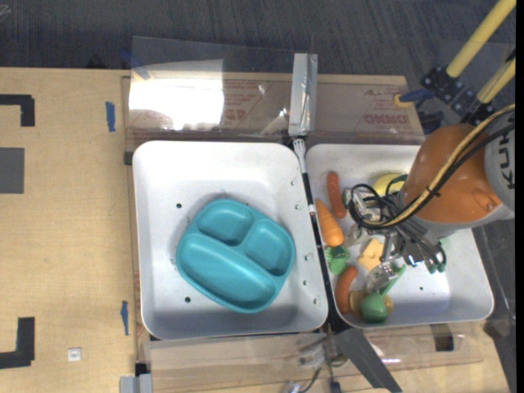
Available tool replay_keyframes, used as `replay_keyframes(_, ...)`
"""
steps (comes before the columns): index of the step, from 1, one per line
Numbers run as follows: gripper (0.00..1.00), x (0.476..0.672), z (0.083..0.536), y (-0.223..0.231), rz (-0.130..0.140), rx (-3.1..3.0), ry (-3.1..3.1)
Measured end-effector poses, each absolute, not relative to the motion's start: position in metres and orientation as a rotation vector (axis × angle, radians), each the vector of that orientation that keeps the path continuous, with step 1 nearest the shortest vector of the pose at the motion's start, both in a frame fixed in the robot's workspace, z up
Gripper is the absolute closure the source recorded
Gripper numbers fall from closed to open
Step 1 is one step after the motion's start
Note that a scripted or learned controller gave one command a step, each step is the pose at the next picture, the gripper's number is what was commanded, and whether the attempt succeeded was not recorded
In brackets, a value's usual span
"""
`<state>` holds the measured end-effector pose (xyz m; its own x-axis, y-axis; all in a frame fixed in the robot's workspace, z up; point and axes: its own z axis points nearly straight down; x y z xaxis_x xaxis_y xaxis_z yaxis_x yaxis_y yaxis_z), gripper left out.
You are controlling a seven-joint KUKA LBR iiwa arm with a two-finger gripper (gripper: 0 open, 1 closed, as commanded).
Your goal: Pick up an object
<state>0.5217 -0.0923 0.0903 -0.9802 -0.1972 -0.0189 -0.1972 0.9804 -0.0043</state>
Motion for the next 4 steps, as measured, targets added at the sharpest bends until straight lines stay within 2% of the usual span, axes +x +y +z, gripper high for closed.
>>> replay_keyframes(1, 0.0, 0.529, 0.09, -0.098, -0.007, -0.584, 3.069)
replay_keyframes(2, 0.0, 0.517, 0.09, -0.093, -0.005, -0.313, 3.105)
replay_keyframes(3, 1.0, 0.52, 0.103, -0.091, -0.007, -0.314, 3.093)
replay_keyframes(4, 1.0, 0.558, 0.248, -0.071, -0.003, -0.224, 3.118)
